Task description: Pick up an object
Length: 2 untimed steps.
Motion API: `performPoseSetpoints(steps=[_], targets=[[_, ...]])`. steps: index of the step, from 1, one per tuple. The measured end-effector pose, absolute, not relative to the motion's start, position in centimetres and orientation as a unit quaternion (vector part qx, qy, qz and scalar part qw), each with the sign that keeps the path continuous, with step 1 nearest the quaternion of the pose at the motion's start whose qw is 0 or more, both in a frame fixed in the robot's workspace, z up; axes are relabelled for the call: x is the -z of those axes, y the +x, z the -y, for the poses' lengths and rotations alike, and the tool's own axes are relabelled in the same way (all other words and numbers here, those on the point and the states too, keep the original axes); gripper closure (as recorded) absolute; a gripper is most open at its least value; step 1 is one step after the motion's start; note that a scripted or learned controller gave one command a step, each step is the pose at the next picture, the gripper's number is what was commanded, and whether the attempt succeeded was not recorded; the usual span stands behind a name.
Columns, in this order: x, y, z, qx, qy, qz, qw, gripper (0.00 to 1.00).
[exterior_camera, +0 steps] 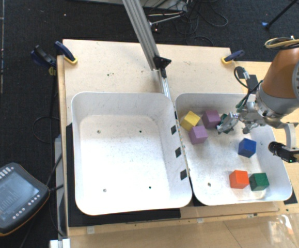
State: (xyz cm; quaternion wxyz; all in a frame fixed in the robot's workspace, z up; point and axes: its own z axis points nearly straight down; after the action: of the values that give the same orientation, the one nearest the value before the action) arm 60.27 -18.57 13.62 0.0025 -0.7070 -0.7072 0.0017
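Two white bins sit side by side on the table (113,61), and the left bin (87,138) offers a wide bare floor but nothing to lift. Every candidate lies in the right bin (201,190). Nearest the shared wall, a yellow cube (190,120) and two purple cubes (199,134) (210,118) huddle close together; a descent into that cluster risks a finger landing on top of a neighbour or shoving the trio against the wall instead of straddling one block. The gripper (226,124) hovers just right of the upper purple cube, and whether it is spread or closed cannot be told from this slanted view; no block is visibly held. Further right, the blue cube (247,148) stands alone with open floor all round, which looks the safer target. The orange cube (238,179) and green cube (258,181) touch each other near the bin's front rim, so a grasp there may hit the rim or catch both.
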Motion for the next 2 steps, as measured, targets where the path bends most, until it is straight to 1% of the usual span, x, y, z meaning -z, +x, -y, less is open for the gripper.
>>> performPoseSetpoints(steps=[1, 2], targets=[[-9.2, 60.2, 18.5, -0.0013, -0.707, 0.707, 0.002, 0.00], [-10.6, 60.4, 18.5, 0.0004, -0.707, 0.707, -0.001, 1.00]])
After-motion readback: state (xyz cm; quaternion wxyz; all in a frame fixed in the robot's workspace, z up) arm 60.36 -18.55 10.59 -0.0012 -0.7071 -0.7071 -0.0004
